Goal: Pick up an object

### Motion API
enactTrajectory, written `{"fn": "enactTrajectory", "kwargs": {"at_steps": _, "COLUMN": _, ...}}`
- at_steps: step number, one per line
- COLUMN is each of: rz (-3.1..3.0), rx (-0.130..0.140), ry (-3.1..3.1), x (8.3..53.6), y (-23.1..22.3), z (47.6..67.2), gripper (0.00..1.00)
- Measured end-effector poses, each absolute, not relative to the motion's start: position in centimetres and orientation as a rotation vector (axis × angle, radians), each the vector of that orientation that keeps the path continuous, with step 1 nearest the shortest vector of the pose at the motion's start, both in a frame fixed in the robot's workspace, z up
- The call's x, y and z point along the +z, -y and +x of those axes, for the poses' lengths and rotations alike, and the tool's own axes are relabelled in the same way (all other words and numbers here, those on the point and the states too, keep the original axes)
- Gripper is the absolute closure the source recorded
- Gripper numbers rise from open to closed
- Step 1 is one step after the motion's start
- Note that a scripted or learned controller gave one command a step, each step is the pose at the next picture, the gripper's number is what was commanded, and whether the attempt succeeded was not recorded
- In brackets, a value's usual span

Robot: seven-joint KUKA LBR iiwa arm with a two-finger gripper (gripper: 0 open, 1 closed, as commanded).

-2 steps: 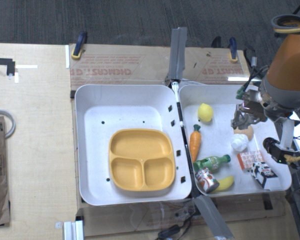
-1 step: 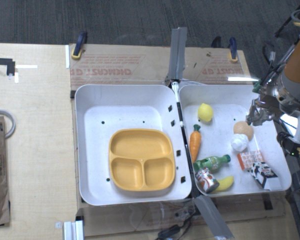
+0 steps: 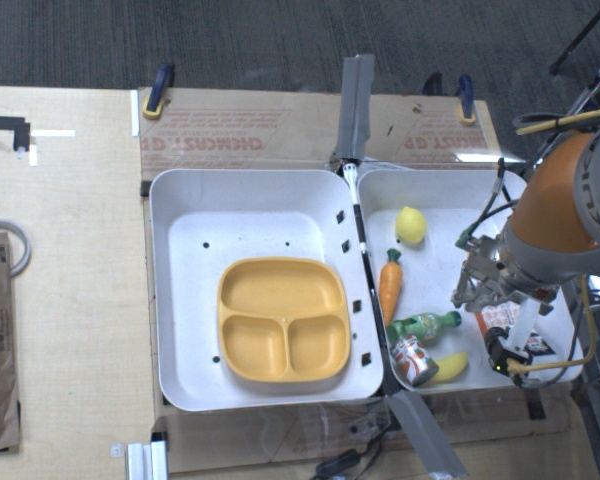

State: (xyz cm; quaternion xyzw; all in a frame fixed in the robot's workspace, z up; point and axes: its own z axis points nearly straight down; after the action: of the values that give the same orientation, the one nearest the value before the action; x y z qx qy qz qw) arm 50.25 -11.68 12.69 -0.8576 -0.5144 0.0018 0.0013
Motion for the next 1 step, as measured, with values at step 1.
{"fn": "enactTrajectory", "kwargs": {"at_steps": 1, "rz": -2.692, "rx": 0.006, "ry": 1.614, "x": 12.7, "y": 11.69, "z": 50.26, "gripper": 0.0}}
